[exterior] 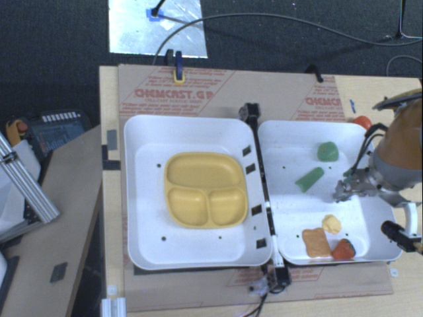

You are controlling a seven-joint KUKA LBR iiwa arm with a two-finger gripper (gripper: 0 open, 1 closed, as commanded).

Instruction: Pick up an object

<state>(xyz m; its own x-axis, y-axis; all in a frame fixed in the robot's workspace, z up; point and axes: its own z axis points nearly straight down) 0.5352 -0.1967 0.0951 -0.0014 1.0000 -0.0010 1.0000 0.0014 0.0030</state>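
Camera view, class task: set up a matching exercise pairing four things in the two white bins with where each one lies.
Things:
1. yellow divided tray
2. green round piece
3. orange flat piece
4. claw

Places:
A. near the front edge of the right bin, beside a red piece
B. over the middle of the right bin, right of the green wedge
C. centre of the left bin
D. toward the back of the right bin

Pairs: 1-C, 2-D, 3-A, 4-B
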